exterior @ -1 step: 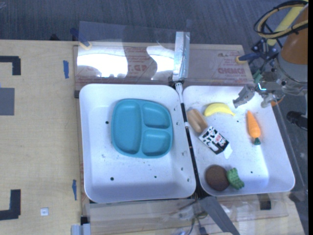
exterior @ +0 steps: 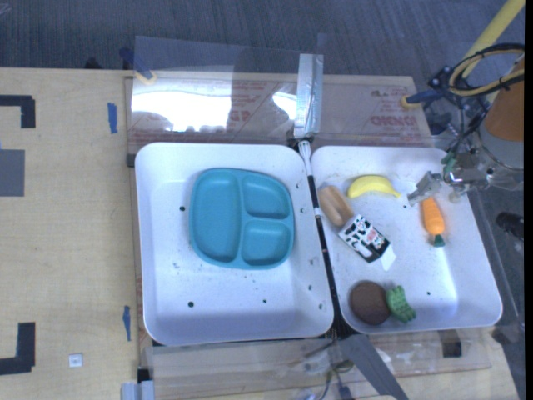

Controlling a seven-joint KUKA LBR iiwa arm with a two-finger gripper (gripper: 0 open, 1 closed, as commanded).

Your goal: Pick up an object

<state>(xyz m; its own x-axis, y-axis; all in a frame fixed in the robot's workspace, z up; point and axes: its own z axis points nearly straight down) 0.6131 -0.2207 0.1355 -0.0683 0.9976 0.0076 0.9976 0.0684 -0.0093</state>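
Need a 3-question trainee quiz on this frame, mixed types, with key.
1. True or false: the blue divided tray lies in the right bin.
2. Which item lies nearest the gripper?
A. carrot
B. brown ball
C. black-and-white carton
3. Fill in: the yellow banana lies in the ____ bin.

Key:
1. False; it lies in the left bin.
2. A; the carrot lies just below the gripper in the camera view.
3. right; it is beside the tan bread roll, near the divider.
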